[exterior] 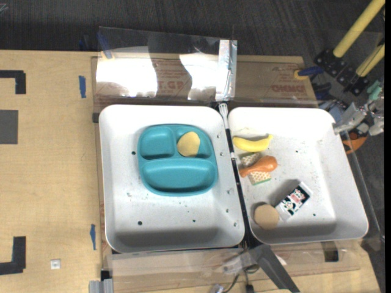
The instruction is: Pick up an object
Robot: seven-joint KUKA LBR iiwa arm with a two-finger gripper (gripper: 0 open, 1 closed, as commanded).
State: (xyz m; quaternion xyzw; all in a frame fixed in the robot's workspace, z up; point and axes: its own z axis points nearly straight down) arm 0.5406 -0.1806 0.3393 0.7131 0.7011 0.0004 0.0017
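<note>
In the camera view the pick looks not yet begun: the gripper (366, 116) sits at 3 o'clock beyond the right bin (317, 124), nothing visibly held, and I cannot tell its state.

The next move calls for reaching over that bin toward 1 of its objects: a banana (252, 143) at 10 o'clock, an orange piece (261, 164), a black-and-white carton (294, 199), a tan ball (266, 215) at 7 o'clock.

The left bin (122, 182) holds a teal divided tray (177, 176) with a yellow ball (188, 143) in its 1 o'clock compartment.

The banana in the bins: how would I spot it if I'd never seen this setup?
Look at the right white bin, the one without the teal tray. Near its upper left corner, close to the wall shared with the other bin, lies the banana. It is the only bright yellow, curved item there; the carrot just below it is orange.
</note>
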